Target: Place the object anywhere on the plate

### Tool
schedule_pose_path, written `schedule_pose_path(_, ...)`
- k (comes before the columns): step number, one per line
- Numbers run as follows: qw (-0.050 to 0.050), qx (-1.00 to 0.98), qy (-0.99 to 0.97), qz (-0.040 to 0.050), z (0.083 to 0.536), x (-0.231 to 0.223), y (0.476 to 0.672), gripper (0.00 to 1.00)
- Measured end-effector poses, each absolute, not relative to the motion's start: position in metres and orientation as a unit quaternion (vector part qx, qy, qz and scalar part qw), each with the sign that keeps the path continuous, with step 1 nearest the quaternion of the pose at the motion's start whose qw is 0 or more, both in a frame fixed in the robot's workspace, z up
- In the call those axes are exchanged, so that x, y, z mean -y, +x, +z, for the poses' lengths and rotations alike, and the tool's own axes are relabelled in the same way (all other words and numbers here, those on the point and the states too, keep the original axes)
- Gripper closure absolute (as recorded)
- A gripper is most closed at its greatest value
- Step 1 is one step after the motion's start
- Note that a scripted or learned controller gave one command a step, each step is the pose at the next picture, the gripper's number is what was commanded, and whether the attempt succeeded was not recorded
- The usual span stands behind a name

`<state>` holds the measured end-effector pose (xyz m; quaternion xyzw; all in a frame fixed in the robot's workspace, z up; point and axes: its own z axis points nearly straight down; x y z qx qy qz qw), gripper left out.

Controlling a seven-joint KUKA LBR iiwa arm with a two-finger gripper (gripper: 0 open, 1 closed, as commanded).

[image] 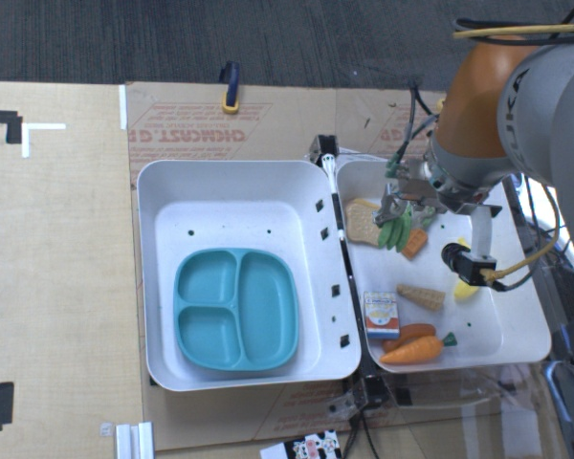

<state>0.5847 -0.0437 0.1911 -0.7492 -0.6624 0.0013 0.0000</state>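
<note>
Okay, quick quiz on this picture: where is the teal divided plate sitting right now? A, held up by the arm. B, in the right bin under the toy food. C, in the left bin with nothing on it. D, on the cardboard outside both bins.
C: the teal divided plate lies flat in the left bin with its compartments bare, while the toy carrot sits in the right bin.

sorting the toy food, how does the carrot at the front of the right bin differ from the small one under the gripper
The front carrot is larger; the small carrot is stubbier. The front carrot lies nearly level along the right bin's front edge, green tip pointing right; the small carrot is tilted, beside green pods and the gripper. The front carrot lies apart from the arm. Both are orange.
</note>
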Motion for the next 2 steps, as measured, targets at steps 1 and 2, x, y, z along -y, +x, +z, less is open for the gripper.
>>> schedule_pose_path(1,0.001,0.628,-0.778,0.0025,0.225,-0.004,0.536,1.0)
schedule_pose_path(2,0.001,0.577,-0.817,0.0027,0.222,-0.097,0.514,1.0)
